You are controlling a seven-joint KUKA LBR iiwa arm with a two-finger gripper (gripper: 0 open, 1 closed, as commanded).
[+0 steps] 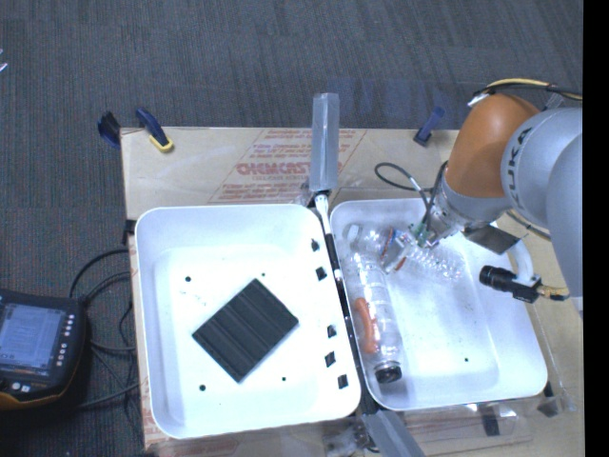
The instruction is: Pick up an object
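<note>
1. In the right bin (pixel 495 374), near its far left corner, the gripper (pixel 409 246) hung low over a clear plastic bottle (pixel 376 307); whether its jaws were wide, narrow or closed on anything could not be told from this slant.
2. The bottle lay on its side along the bin's left wall, its dark cap (pixel 387 373) pointing toward the near edge and its other end reaching up just beside the gripper.
3. An orange, stick-like thing (pixel 365 322) lay against the bottle's left side, touching it.
4. A crumpled piece of clear plastic (pixel 440 267) lay just right of the gripper, on the bin floor.
5. Counted: two white bins, one bottle, one orange thing, one clear crumpled piece, and one dark ribbed square pad (pixel 245 329).
6. The pad lay flat and turned like a diamond in the middle of the left bin (pixel 152 255), well apart from the gripper.
7. Both bins sat side by side on a plywood board (pixel 209 165) with red print, held by blue clamps (pixel 152 129) at its far edge.
8. Grey carpet (pixel 190 46) surrounded the bench, and a handheld control screen (pixel 33 346) lay on the floor at the left.
</note>
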